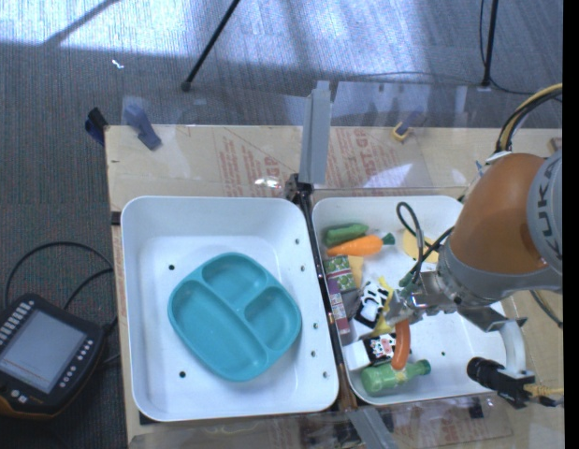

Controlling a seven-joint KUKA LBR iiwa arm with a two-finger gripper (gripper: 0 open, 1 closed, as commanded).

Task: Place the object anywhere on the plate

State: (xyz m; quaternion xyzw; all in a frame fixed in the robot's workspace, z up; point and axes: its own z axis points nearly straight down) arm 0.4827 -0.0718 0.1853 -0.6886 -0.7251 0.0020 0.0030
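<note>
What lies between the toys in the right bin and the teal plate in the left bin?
Only the two bins' adjoining walls separate the toy pile from the teal plate. The plate's compartments look bare, and the gripper hovers over the toys.

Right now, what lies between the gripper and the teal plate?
In the camera view, between the gripper and the teal plate: a black-and-white toy, a boxed item, then both bins' adjoining walls.
</note>
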